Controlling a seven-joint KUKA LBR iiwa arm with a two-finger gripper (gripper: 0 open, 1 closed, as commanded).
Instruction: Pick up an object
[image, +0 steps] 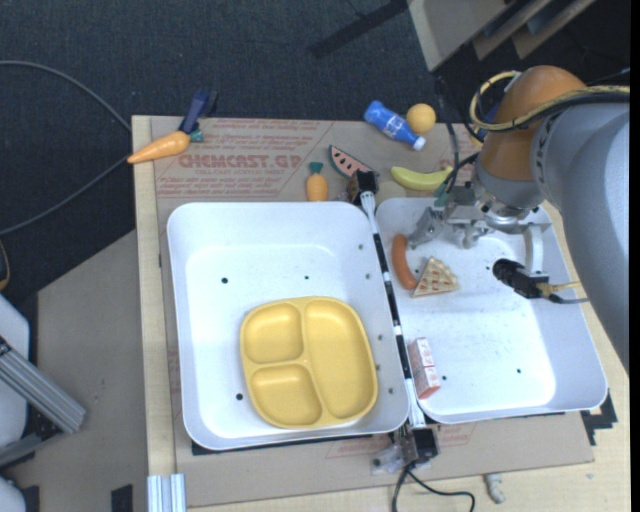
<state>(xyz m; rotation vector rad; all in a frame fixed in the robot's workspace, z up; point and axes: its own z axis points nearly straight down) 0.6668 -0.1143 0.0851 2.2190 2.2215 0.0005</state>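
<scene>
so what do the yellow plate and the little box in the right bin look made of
Yellow plate: probably moulded plastic, smooth with a soft sheen and rounded compartment ridges. Little box: possibly printed card, going by flat faces and sharp edges; too small to be sure.

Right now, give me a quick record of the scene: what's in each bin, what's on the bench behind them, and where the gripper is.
Bin on view's left: yellow divided plate, lying flat
Bin on view's right: sausage beside waffle wedge at the far end; small red and white carton by the dividing wall
Bench behind bins: carrot, blue bottle, banana, watermelon slice
Gripper: over the right bin's far end, just beyond the waffle wedge
Holding: cannot tell
</scene>
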